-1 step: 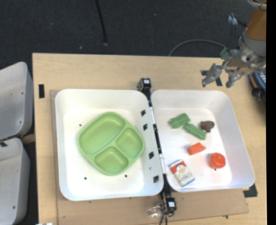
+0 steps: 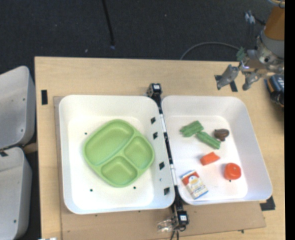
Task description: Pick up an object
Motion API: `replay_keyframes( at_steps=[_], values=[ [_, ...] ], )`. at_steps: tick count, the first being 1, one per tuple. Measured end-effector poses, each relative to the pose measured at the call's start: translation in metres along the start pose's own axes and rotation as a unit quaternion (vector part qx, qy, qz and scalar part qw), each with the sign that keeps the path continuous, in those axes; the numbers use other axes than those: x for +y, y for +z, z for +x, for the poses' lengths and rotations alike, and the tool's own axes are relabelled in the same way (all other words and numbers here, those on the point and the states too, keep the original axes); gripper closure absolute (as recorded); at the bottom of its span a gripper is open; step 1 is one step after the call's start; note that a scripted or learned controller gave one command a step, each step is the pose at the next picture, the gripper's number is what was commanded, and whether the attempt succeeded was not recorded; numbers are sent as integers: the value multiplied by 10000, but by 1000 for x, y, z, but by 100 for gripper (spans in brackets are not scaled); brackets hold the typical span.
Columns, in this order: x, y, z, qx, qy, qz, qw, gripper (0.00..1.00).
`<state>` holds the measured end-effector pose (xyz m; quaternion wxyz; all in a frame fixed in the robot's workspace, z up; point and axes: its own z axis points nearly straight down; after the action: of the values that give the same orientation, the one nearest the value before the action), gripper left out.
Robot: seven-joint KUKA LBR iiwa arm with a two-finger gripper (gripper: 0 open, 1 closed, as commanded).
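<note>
Gripper [image 2: 237, 78] parked at the upper right of the frame, above the right bin [image 2: 255, 134], its two fingers spread wide with nothing between them.

The arm is cut off by the frame's right side. The right bin holds a green toy [image 2: 200, 132], a small brown piece [image 2: 221, 133] too small to name, an orange block [image 2: 210, 158], a red-orange round piece [image 2: 232, 171] and a small printed carton [image 2: 194, 184]. The left bin [image 2: 69, 184] holds a green divided plate [image 2: 118, 152].
</note>
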<state>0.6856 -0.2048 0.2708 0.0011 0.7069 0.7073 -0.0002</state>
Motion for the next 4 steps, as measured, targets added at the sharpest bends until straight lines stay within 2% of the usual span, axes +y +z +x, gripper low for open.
replay_keyframes(
  at_steps=[1, 3, 4],
  values=[
    [-1, 42, 2, 0, 0, 11, 10000, 0],
    [-6, 160, 14, 2, -28, 18, 10000, 0],
    [-4, 144, 13, -19, -40, -19, 10000, 100]
  ],
)
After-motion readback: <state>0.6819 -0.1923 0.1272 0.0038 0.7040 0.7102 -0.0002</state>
